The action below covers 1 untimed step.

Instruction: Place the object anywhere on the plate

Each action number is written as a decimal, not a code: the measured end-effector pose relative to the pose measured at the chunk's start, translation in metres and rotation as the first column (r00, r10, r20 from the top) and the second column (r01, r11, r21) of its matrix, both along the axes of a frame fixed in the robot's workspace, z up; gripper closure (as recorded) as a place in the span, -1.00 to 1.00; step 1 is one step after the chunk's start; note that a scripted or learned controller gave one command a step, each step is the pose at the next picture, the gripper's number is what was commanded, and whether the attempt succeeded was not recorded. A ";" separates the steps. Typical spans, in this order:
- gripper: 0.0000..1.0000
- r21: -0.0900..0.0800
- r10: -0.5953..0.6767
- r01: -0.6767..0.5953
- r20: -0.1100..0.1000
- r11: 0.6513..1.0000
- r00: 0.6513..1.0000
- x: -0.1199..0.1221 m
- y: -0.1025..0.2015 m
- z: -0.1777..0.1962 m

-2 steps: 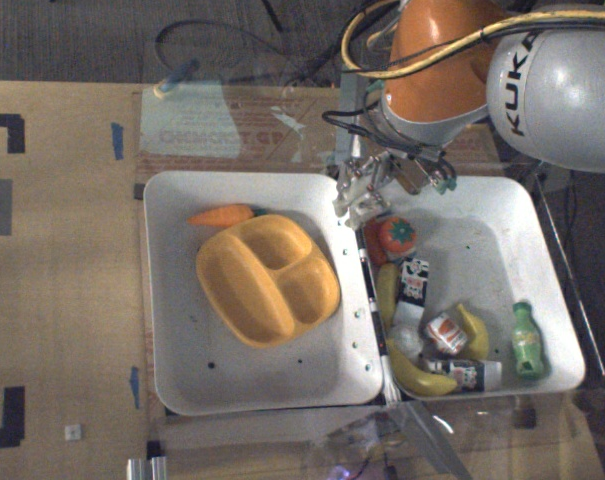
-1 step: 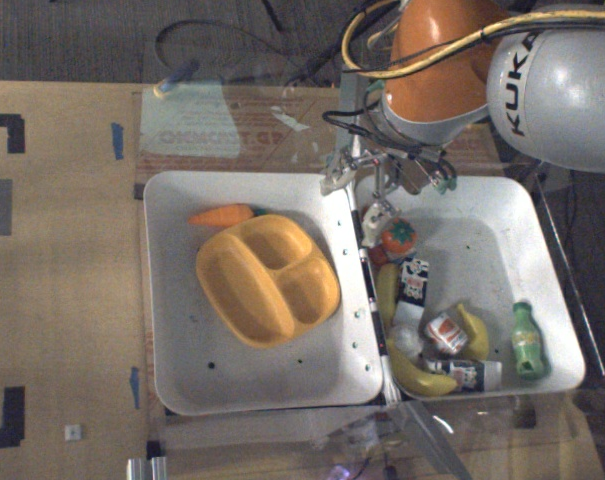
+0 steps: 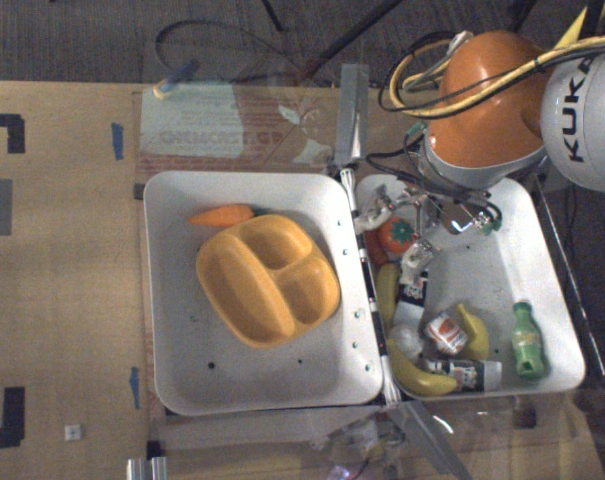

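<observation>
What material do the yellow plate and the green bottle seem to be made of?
The plate looks like moulded plastic: one even yellow-orange colour, soft rounded dividers between three compartments, a dull satin surface. The bottle in the right bin also seems plastic, with glossy green colour and a lighter label band, though it is too small to be sure.

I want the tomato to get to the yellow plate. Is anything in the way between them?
Yes. The tomato lies in the right bin under the tool, and the plate sits in the left bin. The raised rims where the two bins meet stand between them, so it would likely have to be lifted over.
</observation>
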<state>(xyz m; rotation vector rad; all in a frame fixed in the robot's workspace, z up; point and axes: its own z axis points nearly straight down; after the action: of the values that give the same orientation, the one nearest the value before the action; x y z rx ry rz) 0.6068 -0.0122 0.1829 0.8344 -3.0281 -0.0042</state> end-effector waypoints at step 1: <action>-1.00 0.001 0.074 -0.074 0.005 0.997 0.997 0.034 -0.007 0.061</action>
<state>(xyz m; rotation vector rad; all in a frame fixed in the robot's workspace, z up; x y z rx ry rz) 0.6408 -0.0195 0.2436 0.9470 -3.0002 -0.0045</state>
